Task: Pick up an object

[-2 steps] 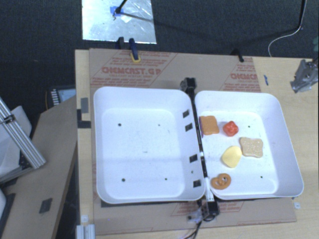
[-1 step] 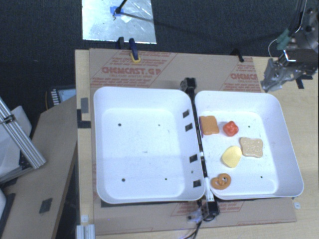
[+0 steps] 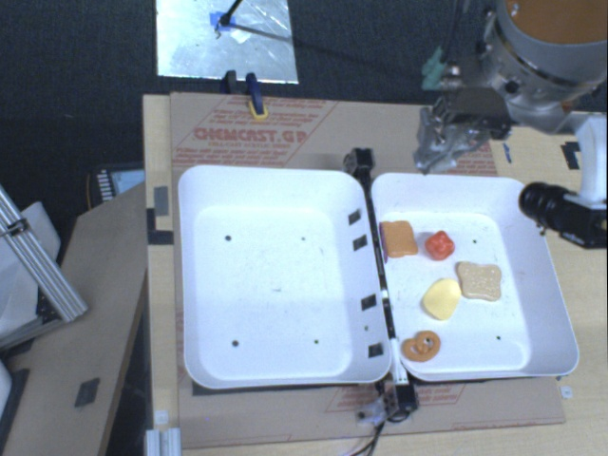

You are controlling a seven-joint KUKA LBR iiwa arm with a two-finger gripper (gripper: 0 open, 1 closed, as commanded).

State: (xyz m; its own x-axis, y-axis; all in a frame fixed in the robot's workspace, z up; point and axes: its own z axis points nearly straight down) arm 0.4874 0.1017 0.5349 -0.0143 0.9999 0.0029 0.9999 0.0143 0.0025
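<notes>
Several small food toys lie in the right bin point(image 3: 532, 283): an orange block point(image 3: 399, 238), a red tomato-like piece point(image 3: 439, 245), a tan toast slice point(image 3: 479, 281), a yellow lump point(image 3: 441, 299) and a brown pretzel-like ring point(image 3: 421, 347). My gripper point(image 3: 441, 152) hangs above the far rim of the right bin, well above and behind the toys. Nothing shows between its fingers, and their spread is too blurred to read.
The left bin point(image 3: 271, 274) sits beside the right one, joined by a black hinge strip point(image 3: 375, 274). A black cylinder point(image 3: 560, 212) juts in at the right bin's far right edge. A shiny metal plate point(image 3: 226, 27) lies beyond the bench.
</notes>
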